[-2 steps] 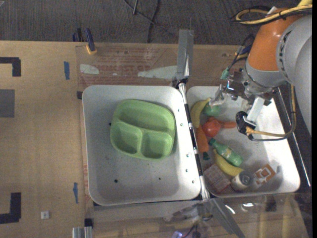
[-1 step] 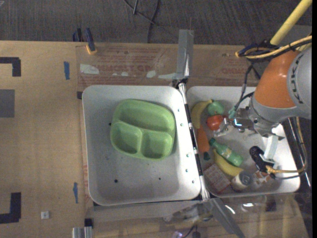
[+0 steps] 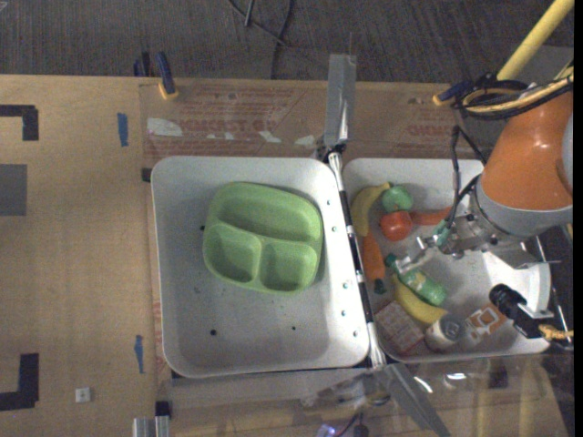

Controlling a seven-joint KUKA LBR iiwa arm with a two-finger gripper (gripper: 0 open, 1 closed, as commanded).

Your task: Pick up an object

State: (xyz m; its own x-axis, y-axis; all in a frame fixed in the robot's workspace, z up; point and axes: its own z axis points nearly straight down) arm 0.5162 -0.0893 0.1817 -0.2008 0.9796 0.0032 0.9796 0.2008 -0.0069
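The right bin (image 3: 469,173) holds several toy foods: a yellow banana (image 3: 366,206), a small green piece (image 3: 395,198), a red tomato (image 3: 396,225), an orange carrot (image 3: 373,258), a green and yellow item (image 3: 424,287) and a second banana (image 3: 414,306). My gripper (image 3: 412,253) hangs over the middle of this bin, pointing left, just right of the carrot and below the tomato. It looks open, with nothing between its fingers. The arm's orange band (image 3: 528,153) covers the bin's right part.
The left bin (image 3: 173,271) holds a green divided plate (image 3: 264,237). Near the right bin's front wall lie a tan waffle-like block (image 3: 399,326), a small can (image 3: 444,332) and an orange and white box (image 3: 485,321). A metal divider (image 3: 351,244) separates the bins.
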